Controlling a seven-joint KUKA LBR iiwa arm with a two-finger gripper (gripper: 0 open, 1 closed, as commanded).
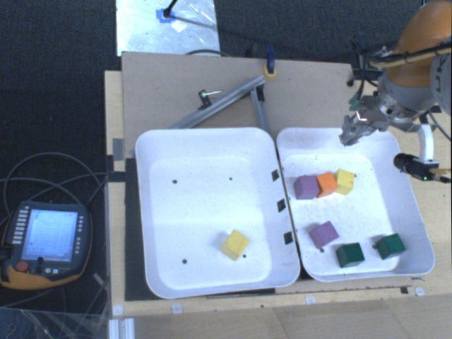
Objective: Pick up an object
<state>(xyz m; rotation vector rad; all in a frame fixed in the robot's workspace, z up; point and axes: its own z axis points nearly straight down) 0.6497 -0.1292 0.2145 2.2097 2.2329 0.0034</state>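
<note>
You've got two shallow white plastic bins side by side on the bench: the left bin (162, 154) and the right bin (409, 224), rims touching down the middle.

The grey arm with the orange band (424, 27) comes in from the top right. Its two-finger gripper (351, 134) sits over the far rim of the right bin, near that bin's back left corner. You can't tell from this slant how the gripper is set, too small and dark at the tip. Nothing is visibly held.

In the right bin you'll see a row of three small blocks touching each other: a purple block (306, 187), an orange block (326, 183) and a yellow block (345, 181), all below the gripper and apart from it. Nearer the front: a second purple block (324, 233), a dark green block (349, 253) just beside it, and another dark green block (389, 245) near the front right corner.

Left bin: one yellow cube (234, 244), alone, toward the front right of that bin.

Off the bench (left side) you've got a handheld control pendant with a lit screen (44, 242), cable looping around it. Behind the bins, a grey metal bar (219, 103) lies slanted on the brown board.
</note>
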